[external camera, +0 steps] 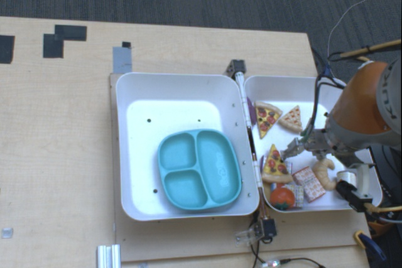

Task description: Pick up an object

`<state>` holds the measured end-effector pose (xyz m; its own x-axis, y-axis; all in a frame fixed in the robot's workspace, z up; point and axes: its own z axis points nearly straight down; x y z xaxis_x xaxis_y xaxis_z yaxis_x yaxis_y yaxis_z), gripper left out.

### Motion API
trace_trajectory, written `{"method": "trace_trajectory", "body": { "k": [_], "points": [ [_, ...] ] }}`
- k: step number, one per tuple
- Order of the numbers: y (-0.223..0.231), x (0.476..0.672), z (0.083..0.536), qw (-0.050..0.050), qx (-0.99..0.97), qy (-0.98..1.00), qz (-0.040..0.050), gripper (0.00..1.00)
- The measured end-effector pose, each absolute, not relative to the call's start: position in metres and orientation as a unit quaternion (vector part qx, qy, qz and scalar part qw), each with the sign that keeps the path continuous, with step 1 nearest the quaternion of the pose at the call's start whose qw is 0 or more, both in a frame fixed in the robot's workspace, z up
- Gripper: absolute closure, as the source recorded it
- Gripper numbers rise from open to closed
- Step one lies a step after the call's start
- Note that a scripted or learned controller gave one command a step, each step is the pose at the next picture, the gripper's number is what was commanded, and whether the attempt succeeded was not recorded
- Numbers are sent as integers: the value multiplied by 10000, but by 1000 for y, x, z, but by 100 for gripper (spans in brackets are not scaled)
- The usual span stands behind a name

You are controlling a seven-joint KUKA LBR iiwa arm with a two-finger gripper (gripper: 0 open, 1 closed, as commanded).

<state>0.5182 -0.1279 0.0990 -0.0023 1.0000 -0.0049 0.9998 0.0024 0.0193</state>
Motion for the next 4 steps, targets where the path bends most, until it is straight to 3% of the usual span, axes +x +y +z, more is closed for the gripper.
{"method": "trace_trajectory", "body": {
  "k": [1, 2, 3, 4],
  "points": [
    [-127, 520, 110, 97, 7057, 7084, 64, 100],
    [-127, 520, 110, 96, 7057, 7084, 64, 0],
    [-89, 493, 91, 144, 7086, 7054, 47, 0],
    [-86, 494, 100, 108, 7067, 7074, 59, 100]
  ]
}}
